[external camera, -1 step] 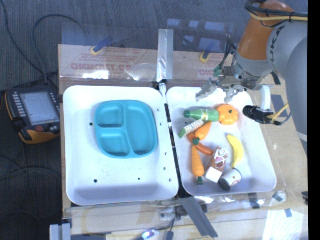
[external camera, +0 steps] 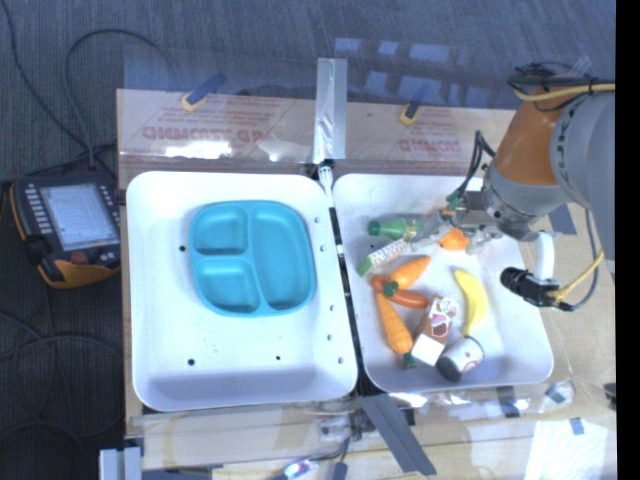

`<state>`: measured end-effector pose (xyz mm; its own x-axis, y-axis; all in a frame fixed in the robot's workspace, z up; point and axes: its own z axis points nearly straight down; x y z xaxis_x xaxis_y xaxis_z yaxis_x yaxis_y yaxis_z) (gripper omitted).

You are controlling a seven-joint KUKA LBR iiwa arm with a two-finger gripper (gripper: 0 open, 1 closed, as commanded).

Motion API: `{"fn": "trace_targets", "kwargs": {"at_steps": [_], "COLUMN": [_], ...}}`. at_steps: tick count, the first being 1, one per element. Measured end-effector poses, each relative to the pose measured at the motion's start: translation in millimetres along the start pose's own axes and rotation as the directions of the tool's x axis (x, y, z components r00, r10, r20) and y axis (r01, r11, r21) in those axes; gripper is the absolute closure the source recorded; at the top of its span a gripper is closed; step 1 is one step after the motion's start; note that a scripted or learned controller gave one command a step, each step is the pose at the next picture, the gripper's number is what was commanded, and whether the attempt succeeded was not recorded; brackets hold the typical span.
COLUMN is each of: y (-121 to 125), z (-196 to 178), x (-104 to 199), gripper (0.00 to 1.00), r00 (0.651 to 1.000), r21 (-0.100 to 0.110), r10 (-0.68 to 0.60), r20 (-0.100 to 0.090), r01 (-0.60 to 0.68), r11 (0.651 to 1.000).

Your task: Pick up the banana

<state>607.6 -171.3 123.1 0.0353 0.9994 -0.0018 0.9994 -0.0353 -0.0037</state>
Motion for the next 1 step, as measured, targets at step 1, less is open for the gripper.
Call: {"fn": "trace_targets", "kwargs": {"at_steps": [1], "y": [-70.5], "z": [32.6], "x": [-28.2], "gripper": [0.00], "r00": [0.999], "r21": [-0.015], "r10": [0.050], "r20": [-0.002], "r01": [-0.050], "r11": [0.999]}}
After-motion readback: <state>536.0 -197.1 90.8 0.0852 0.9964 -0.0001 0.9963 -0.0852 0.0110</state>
